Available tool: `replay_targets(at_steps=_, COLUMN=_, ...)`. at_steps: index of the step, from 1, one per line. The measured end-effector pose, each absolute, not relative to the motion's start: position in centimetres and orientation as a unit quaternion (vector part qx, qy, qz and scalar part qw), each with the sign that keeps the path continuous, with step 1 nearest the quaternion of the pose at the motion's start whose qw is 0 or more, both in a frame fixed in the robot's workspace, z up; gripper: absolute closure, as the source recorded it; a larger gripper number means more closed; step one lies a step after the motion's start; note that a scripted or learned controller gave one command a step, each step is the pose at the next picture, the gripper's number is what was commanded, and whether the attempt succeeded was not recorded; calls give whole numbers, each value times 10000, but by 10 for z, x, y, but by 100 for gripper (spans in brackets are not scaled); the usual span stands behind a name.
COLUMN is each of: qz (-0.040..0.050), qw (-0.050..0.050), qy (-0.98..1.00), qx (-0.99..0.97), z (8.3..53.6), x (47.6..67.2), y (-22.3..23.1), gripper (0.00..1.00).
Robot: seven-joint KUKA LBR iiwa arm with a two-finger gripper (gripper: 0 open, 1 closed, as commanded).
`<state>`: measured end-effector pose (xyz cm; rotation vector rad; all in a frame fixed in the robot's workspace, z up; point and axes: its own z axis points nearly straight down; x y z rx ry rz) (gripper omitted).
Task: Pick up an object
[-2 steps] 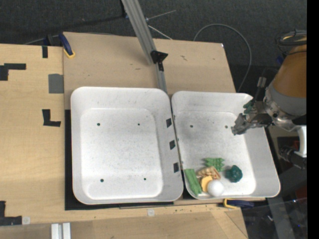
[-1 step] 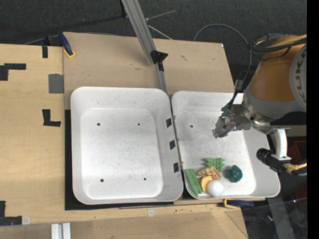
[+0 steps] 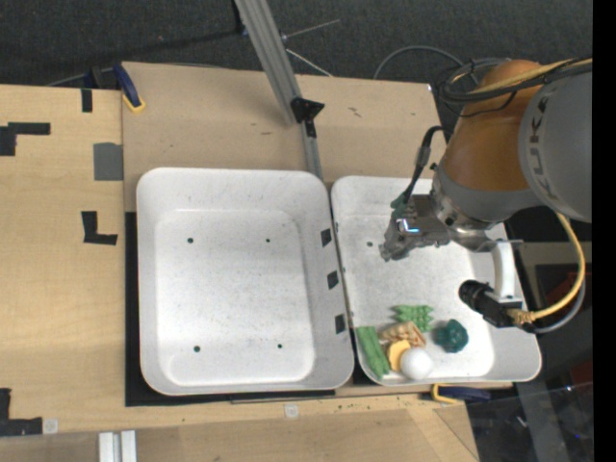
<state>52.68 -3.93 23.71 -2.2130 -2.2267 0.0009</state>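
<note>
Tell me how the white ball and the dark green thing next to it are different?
The white ball is smooth, round and pale; the dark green thing is lumpy and dark teal. The ball sits nearer the right bin's bottom rim; the green thing lies further up and right. Both rest in that bin, below the gripper.

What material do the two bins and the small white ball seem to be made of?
The left bin and right bin look like matte white plastic: smooth molded rims, rounded corners, faint speckles. The white ball looks smooth and slightly glossy, perhaps plastic; it is too small to be sure.
</note>
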Motion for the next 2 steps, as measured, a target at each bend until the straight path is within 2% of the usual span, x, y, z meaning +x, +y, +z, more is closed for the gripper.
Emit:
replay_targets(at_steps=1, qz=-2, qw=13, qy=-7100, qx=-7042, z=243, x=525, y=17, gripper=100)
replay_targets(at_steps=2, qz=1, qw=13, qy=-7098, qx=-7044, z=241, x=537, y=76, gripper=100)
